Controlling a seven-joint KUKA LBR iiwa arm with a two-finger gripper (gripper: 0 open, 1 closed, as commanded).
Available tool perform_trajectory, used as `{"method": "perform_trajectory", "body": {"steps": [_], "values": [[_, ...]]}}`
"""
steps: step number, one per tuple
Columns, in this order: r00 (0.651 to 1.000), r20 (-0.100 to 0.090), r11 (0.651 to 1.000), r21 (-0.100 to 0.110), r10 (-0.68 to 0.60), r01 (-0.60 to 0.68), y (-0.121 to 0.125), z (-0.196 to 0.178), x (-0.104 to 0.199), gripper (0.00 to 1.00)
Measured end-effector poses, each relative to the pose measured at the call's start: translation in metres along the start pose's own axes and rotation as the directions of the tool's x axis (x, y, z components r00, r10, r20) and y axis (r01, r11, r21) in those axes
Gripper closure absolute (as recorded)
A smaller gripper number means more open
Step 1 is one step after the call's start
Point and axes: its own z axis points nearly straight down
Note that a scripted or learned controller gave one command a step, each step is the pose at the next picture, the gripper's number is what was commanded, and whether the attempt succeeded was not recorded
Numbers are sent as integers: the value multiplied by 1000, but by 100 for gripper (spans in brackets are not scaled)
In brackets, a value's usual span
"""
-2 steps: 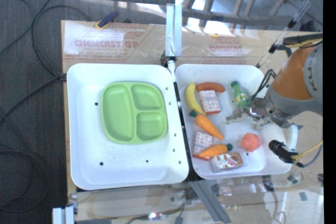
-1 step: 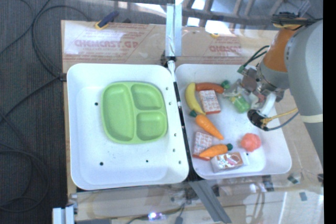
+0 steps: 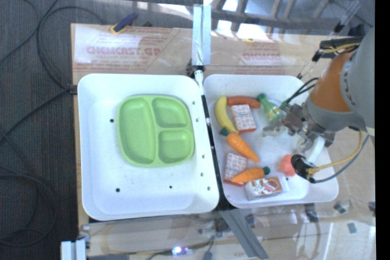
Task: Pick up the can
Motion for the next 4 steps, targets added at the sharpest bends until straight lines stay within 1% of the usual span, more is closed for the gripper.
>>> {"method": "perform_trajectory", "body": {"steps": [1,2,3,4], "values": [[992,4,991,38,127,-127,73,2,36,0],[992,16,991,42,124,-125,72,-6,34,100],[984,6,984,12,-177,177,81,-98,26,100],[988,-2,988,1,-156,156,19,0,21,100]]}}
